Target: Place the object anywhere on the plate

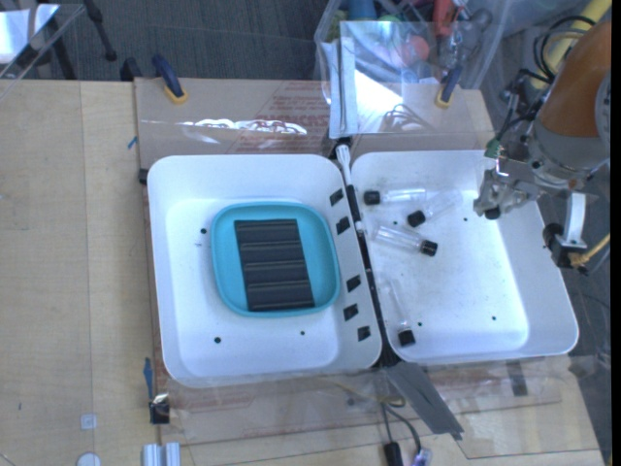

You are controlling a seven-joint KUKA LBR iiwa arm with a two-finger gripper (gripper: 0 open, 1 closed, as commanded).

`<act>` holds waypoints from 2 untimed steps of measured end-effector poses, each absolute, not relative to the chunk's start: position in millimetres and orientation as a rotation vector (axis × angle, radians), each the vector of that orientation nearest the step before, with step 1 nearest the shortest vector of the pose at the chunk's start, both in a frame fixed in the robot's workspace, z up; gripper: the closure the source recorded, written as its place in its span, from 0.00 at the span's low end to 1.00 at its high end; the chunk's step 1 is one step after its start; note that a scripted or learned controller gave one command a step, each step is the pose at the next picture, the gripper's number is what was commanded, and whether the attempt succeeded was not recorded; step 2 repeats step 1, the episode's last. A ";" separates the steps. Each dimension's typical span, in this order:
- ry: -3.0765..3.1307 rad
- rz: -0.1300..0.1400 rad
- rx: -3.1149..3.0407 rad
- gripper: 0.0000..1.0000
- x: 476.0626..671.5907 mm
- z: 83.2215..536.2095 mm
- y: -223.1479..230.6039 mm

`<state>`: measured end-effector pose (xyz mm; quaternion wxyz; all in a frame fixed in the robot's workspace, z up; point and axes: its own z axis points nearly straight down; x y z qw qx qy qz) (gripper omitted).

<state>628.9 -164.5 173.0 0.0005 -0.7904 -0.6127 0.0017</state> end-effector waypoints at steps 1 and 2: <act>-1.924 0.005 -2.483 0.00 629.0 173.2 -164.6; -1.924 0.005 -2.483 0.00 629.0 173.2 -164.6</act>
